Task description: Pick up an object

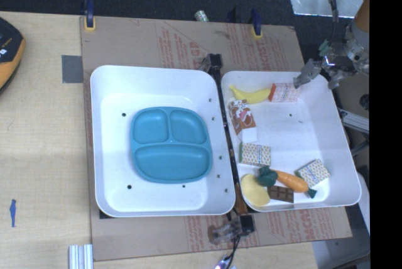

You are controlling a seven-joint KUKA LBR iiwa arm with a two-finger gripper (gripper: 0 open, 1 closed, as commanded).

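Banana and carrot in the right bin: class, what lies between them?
In the camera view, bare bin floor and a patterned packet lie between the banana and carrot.

Two white bins [100, 136], one blue plate [171, 144], one banana [250, 94], one carrot [292, 181].

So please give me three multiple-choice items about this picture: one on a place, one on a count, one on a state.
1. Where does the blue plate lie?
A. in the left bin
B. in the right bin
C. on the bare bench

2. How many compartments has the plate?
A. two
B. three
C. five

3. How does the gripper stand to the banana?
A. it holds it
B. it presses on it
C. it is apart from it, over the right bin's far corner

Answers: 1 A, the plate sits inside the left bin's walls. 2 B, two small above one wide. 3 C, bare bin floor lies between them.
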